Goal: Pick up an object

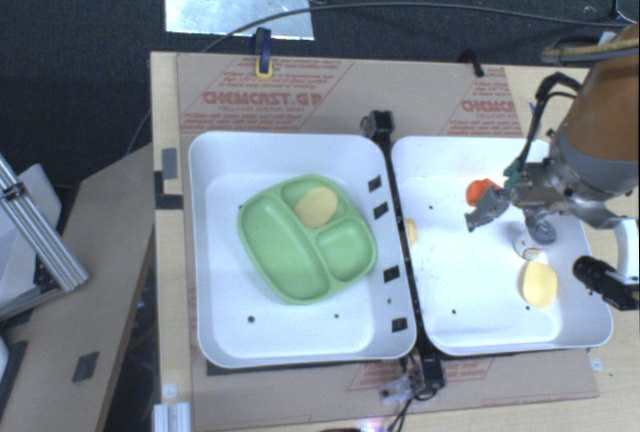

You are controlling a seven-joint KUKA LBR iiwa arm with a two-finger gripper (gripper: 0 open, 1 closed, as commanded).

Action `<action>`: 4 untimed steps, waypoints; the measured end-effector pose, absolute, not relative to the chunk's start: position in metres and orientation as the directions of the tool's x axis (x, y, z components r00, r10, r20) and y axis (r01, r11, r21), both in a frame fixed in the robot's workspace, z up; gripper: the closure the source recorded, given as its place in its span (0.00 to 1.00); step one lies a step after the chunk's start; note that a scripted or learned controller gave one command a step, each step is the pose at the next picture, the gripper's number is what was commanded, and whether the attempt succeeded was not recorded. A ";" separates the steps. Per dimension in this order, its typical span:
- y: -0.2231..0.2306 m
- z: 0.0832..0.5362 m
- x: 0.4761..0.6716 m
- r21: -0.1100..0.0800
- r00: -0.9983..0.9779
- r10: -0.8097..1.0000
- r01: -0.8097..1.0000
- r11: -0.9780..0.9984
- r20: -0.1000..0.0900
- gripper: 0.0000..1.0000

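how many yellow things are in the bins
3. One yellow piece sits in the green tray's top compartment, one lies in the right bin, and one peeks out at that bin's left edge.

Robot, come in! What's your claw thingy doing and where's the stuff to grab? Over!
Pincer over right bin, beside orange object. Nothing seen held. Yellow object nearer the front, another in green tray, left bin. Nothing blocking.

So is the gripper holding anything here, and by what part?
It cannot be told. The gripper sits in the right bin just beside the orange object, but no hold is visible.
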State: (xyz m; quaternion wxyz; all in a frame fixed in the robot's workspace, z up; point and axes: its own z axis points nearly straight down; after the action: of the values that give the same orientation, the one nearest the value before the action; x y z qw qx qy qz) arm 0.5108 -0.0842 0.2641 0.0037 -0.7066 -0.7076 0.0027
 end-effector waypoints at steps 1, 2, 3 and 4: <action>-0.084 0.269 0.513 0.002 -0.004 1.000 1.000 0.004 0.000 0.00; -0.088 0.221 0.521 -0.003 -0.001 1.000 1.000 0.001 0.001 0.00; -0.095 0.171 0.527 -0.004 -0.001 1.000 1.000 0.001 0.001 0.00; -0.092 0.108 0.525 -0.005 -0.001 1.000 1.000 0.001 0.002 0.00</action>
State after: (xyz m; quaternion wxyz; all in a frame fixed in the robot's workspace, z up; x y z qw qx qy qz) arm 0.5254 -0.0920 0.1078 0.0024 -0.7067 -0.7075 0.0012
